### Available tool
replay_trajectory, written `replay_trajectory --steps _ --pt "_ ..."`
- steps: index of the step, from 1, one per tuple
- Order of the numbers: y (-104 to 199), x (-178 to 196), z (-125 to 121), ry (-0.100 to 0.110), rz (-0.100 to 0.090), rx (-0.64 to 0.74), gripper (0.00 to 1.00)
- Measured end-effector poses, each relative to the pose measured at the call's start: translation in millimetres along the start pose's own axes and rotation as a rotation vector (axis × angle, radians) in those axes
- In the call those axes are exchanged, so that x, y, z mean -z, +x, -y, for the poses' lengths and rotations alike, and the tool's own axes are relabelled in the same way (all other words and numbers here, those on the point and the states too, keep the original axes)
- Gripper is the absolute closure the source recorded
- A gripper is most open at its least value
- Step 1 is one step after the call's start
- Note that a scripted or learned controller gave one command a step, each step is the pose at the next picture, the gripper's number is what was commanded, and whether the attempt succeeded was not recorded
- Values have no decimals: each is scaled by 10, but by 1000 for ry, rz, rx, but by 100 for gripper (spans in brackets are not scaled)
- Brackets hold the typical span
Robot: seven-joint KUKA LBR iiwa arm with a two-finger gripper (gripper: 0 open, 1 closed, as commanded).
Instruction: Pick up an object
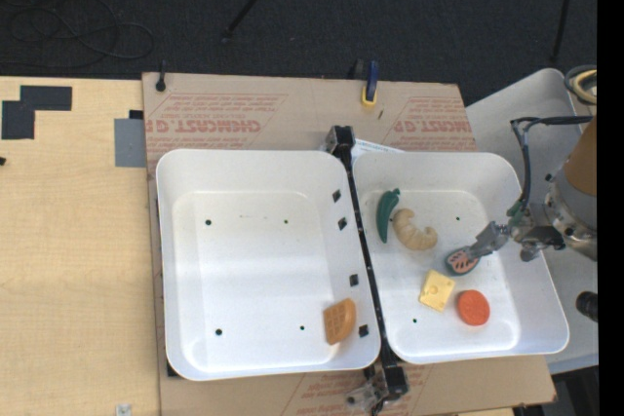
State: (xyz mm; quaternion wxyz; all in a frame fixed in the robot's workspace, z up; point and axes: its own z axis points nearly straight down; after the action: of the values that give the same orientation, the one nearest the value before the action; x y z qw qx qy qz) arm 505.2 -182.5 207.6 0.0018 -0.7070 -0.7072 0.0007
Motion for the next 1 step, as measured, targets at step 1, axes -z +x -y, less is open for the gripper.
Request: replay_trajectory --steps 1 --pt "246 -986 -133 5 -3 2 0"
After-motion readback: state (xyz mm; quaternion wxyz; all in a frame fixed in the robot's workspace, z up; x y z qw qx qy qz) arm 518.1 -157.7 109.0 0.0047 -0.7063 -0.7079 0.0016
